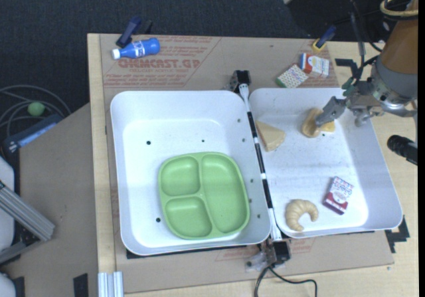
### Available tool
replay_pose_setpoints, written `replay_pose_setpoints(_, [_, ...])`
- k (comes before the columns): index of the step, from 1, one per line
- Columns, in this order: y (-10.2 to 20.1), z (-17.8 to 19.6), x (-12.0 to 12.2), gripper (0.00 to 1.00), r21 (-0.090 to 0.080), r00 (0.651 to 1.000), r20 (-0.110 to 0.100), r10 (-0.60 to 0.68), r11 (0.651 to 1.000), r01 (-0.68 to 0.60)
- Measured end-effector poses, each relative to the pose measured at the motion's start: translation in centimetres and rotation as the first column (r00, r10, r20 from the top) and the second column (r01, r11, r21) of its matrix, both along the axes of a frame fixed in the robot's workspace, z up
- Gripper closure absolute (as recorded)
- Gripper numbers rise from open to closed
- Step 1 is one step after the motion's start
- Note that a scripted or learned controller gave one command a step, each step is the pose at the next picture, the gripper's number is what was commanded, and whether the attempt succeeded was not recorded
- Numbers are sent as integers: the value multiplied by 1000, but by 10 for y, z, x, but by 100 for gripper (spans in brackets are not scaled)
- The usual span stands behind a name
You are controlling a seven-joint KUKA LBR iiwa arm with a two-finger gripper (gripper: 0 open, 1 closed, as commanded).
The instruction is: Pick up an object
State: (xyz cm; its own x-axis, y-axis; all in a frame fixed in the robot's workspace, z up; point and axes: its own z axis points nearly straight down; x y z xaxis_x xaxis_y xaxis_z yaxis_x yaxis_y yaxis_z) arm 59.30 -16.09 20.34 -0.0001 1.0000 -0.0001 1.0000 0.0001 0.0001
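The right bin (372,176) holds several small things. A pale cheese wedge (269,135) lies at its left wall, and a yellow-tan lump (311,123) lies near the far middle. A croissant (301,212) and a red and white packet (339,194) sit near the front. My gripper (344,114) hangs over the far right part of this bin, open. Its left finger (329,112) reaches down onto the right side of the yellow-tan lump. Nothing is held between the fingers.
A green divided plate (202,195) lies in the left bin (133,123). On the bench behind the bins are a blue and white bottle (137,48), a small patterned card (291,77) and a little box (315,64). A black clip (240,80) sits where the bins meet.
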Motion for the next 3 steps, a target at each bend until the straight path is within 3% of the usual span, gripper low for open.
replay_pose_setpoints(1, [-10,-88,55,0,0,1000,-1,1,1000,-1])
replay_pose_setpoints(2, [-22,-119,70,0,-1,1000,1,1,1000,-1])
replay_pose_setpoints(3, [-22,-107,72,100,-4,1000,8,2,1000,-2])
